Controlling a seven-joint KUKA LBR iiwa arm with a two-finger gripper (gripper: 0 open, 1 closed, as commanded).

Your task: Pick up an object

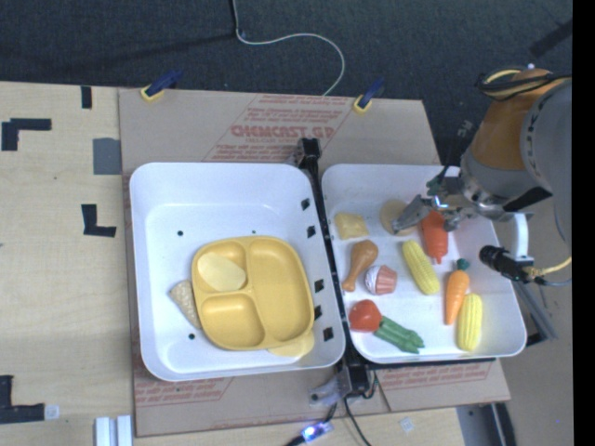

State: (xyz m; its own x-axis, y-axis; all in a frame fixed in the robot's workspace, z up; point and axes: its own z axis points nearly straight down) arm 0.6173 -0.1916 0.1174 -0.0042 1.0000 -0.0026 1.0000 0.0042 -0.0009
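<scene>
You are looking down on a wooden bench with a cardboard sheet (270, 128) under two white bins, dark carpet lying beyond and a white cable (297, 45) trailing across it. The arm is reaching in from the right, and its gripper (423, 214) is hovering low over the right bin (372, 179), near that bin's far edge. I cannot tell from this angle whether it is apart or together, or whether anything is sitting in it.

Just beside the tool, on the side toward the front of the bin, an orange-red carrot (435, 238) is lying so close that the two seem to be touching. A corn cob (419, 266) is lying next to that, a little further toward the front. A pale round piece (391, 217) is peeking out just left of the tool, and a yellow wedge (350, 225) is sitting further left. Well in front are a drumstick (359, 261), a tomato (364, 316), a green vegetable (400, 334), a second carrot (455, 291) and a second corn cob (470, 321).

The left bin (158, 193), well away across the divider, is holding a yellow tray (274, 282).

To do this step well, I judge you should be centring over the nearest carrot, aligning across its narrow width, keeping clear of the neighbouring corn cob, and descending fully before closing
</scene>
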